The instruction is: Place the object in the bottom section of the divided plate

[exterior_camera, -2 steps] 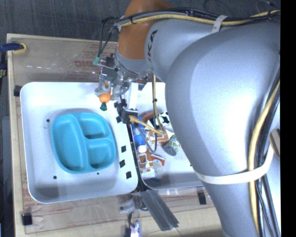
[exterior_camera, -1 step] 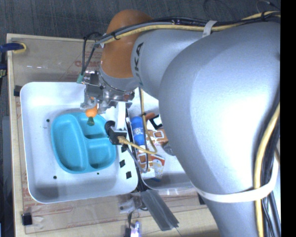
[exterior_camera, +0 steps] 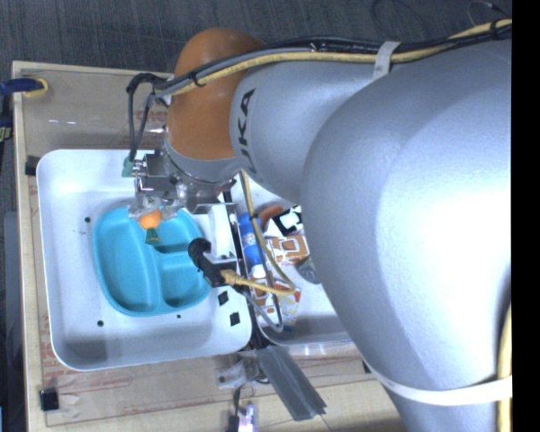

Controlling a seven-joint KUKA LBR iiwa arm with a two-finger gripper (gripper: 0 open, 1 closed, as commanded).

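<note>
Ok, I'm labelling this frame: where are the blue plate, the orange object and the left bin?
plate [exterior_camera: 126,273]: camera view, floor of its large section.
orange object [exterior_camera: 150,222]: camera view, its middle.
left bin [exterior_camera: 67,331]: camera view, bare floor.

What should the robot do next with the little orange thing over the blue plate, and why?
Probably move it a little toward the section of the blue divided plate nearest the bottom of the view before letting go. The gripper sits over the plate's upper edge, with the small orange object at its tip, above the divider. Whether the fingers really grip it is hard to tell from here.
</note>
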